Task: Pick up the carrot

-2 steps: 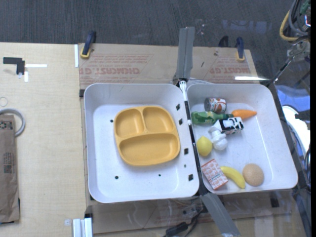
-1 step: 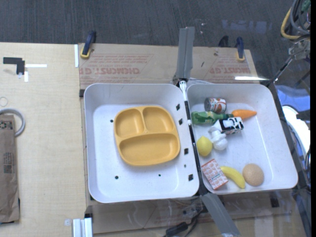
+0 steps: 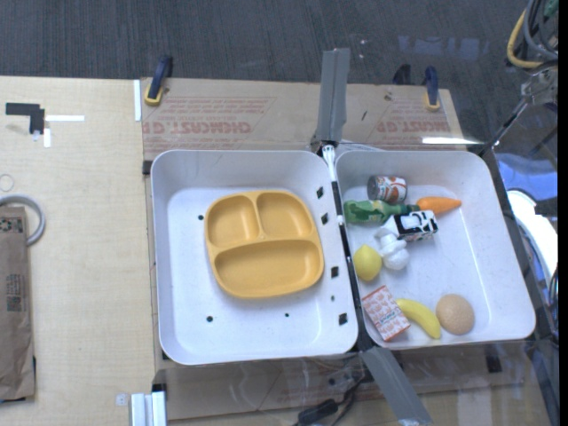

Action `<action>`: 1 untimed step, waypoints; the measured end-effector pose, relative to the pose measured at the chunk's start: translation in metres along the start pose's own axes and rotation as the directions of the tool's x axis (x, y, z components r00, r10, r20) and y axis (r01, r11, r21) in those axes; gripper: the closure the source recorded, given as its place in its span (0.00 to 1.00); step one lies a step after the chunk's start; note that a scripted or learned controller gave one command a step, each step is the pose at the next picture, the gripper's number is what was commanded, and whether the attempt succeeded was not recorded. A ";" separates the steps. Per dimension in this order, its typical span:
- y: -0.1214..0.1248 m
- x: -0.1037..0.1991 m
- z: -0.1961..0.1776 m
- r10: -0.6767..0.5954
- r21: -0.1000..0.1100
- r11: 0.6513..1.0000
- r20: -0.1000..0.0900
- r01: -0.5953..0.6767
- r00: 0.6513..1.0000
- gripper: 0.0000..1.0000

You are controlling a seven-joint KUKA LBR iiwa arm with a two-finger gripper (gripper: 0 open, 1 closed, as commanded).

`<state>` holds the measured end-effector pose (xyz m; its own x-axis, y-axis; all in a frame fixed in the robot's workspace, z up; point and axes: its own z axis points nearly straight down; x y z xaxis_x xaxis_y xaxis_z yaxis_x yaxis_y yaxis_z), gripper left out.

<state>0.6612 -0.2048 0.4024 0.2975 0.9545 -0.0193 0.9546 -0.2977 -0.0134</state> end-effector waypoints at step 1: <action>0.001 0.001 -0.007 -0.003 0.004 1.000 0.004 0.003 1.000 1.00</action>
<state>0.6622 -0.2043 0.4089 0.2940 0.9555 -0.0234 0.9555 -0.2945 -0.0173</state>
